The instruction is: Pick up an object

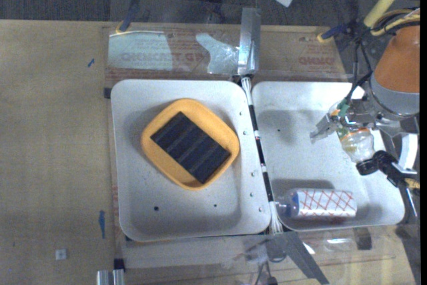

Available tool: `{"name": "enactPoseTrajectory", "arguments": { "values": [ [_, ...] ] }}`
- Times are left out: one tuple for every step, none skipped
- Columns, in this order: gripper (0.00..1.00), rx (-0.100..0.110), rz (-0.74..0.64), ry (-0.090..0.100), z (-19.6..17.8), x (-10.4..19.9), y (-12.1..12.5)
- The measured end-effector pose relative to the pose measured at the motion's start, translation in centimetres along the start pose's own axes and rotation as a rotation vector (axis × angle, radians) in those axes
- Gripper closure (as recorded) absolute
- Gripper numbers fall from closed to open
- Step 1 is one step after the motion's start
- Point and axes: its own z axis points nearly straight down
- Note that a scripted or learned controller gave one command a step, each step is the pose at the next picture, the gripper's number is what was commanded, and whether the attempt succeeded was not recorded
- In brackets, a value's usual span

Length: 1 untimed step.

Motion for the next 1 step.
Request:
{"name": "enactPoseTrajectory", "arguments": {
  "values": [
    [1.00,-0.003,-0.172,-0.002,-5.34,0.15,2.16]
  ]
}}
